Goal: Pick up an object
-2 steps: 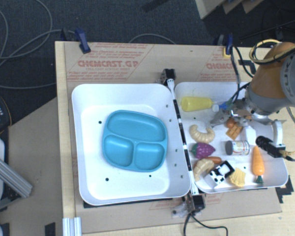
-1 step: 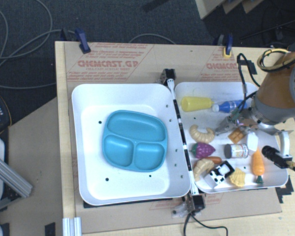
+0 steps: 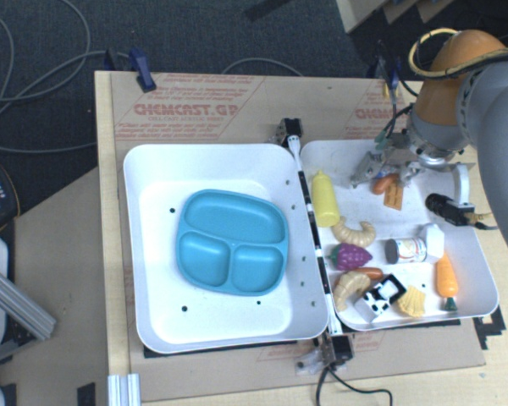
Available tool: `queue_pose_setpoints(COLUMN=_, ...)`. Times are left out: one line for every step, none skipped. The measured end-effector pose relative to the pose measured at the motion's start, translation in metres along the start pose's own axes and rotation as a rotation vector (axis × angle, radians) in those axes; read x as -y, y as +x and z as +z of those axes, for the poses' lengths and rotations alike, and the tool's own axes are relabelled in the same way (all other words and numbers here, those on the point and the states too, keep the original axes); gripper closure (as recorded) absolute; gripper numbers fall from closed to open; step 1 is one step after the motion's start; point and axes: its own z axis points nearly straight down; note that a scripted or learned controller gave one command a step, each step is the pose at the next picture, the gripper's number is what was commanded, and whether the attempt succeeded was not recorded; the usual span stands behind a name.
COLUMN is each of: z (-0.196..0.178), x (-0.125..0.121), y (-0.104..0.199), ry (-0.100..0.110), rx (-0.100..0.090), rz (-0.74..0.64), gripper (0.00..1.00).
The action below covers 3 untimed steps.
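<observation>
Near, lower right of frame: right bin (image 3: 483,288) crowded, carrot (image 3: 445,276), cheese wedge (image 3: 412,301), purple grapes (image 3: 352,256), croissant (image 3: 355,232)

Farther, upper right: gripper (image 3: 388,172) low over small orange piece (image 3: 392,191); jaw state, cannot tell

Piece lies in bin's upper part, long axis roughly vertical in frame, slight tilt, ends alike

Judgement: straddle short width, centre on piece, close fully before lifting; yellow corn (image 3: 324,199) well clear to left
</observation>
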Motion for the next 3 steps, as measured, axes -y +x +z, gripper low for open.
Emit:
queue_pose_setpoints(z=-0.01, x=0.004, y=-0.005, ry=0.0, rx=0.003, rz=0.007, gripper=1.0)
queue_pose_setpoints(z=-0.002, x=0.004, y=0.061, ry=0.007, rx=0.0, rz=0.005, gripper=1.0)
queue_pose_setpoints(z=-0.105, x=0.08, y=0.105, ry=-0.024, rx=-0.006, rz=0.001, gripper=1.0)
